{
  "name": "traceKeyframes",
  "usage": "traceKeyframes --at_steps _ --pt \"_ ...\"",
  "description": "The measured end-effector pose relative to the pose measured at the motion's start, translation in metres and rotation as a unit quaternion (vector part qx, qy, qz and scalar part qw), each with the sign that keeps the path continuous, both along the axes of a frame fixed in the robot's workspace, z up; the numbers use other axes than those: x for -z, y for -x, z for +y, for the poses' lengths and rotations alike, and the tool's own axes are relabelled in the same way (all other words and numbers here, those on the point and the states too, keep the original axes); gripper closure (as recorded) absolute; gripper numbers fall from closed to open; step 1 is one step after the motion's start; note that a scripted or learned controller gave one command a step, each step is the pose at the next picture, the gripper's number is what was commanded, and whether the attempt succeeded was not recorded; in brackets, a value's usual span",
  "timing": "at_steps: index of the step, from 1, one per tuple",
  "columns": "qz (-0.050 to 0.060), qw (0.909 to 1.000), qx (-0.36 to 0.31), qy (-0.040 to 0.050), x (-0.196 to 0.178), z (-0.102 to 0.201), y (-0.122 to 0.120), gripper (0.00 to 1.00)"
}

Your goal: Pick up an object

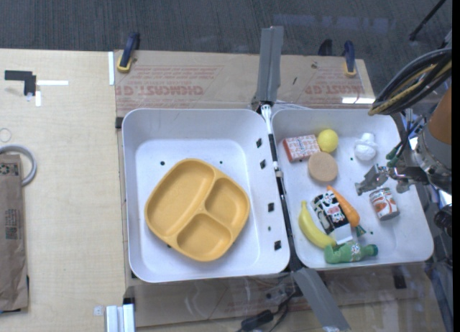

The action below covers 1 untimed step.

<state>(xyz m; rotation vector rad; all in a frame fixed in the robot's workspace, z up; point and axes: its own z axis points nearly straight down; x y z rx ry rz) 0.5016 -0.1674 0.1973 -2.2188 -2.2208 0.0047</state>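
My gripper (375, 178) hangs low over the right side of the right bin (413, 251), reaching in from the right edge. Just below it a small red and white can (385, 204) stands on the bin floor. I see nothing held in the gripper. To its left lie a tan round disc (323, 168), a yellow lemon (328, 140) and a red and white box (300, 147). A white lump (365, 149) sits just above the gripper. Lower in the bin are a banana (311, 226), a black and white carton (330, 215), an orange carrot (346, 208) and a green bottle (350, 253).
The left bin (136, 180) holds a yellow divided plate (198, 210). A grey divider bar (269, 65) runs between the bins at the back. Black and yellow cables (410, 83) arch over the right bin's far corner. A brown paper bag (11, 230) lies at the far left.
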Motion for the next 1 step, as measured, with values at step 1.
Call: traceKeyframes --at_steps 1 --pt "-0.004 0.9986 -0.054 -0.0003 0.0932 0.0009 -0.0130 0.00"
